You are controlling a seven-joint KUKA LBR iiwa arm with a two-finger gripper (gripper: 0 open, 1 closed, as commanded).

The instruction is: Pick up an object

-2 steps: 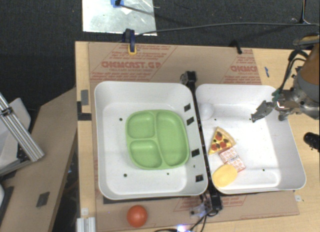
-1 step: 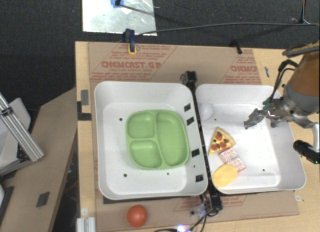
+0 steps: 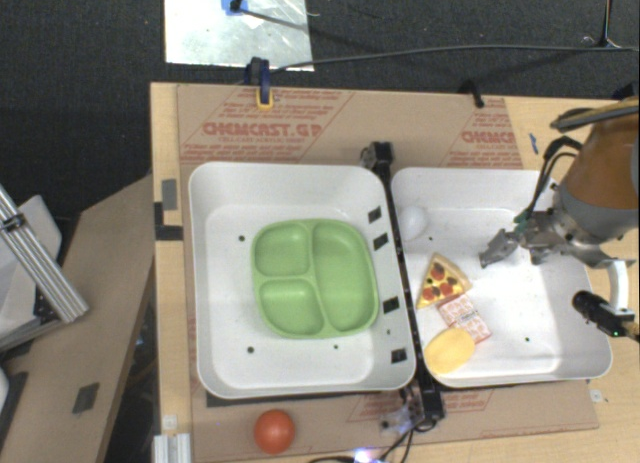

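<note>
1. Tool [image 3: 498, 249], at the end of the grey arm [image 3: 600, 191], hangs over the right bin [image 3: 560, 351], above its bare floor and to the right of the objects; whether its fingers are apart or together cannot be told from this slanted view, and nothing is seen between them.
2. Pizza slice [image 3: 441, 281]: a flat toy wedge, yellow with red dots, lying near the bin's left wall, close to the tool's left.
3. Packet [image 3: 470, 319]: a small pink-and-white piece, perhaps a wrapped sweet, just below the slice and touching or nearly touching it.
4. Lemon [image 3: 449, 350]: a rounded yellow lump at the bin's lower left, just beside the packet.
5. Left bin [image 3: 215, 201] carries a green tray [image 3: 314, 277] with three compartments; a red ball [image 3: 274, 430] rests on the desk [image 3: 330, 116] below it.
6. Risk: the three objects are crowded against the wall, so a descent there could catch two at once or strike the wall.
7. Risk: the slice is thin and flat; fingers may slide over it and close on nothing.
8. Risk: the lemon is smooth and rounded and may squirt out of a pinch.
</note>
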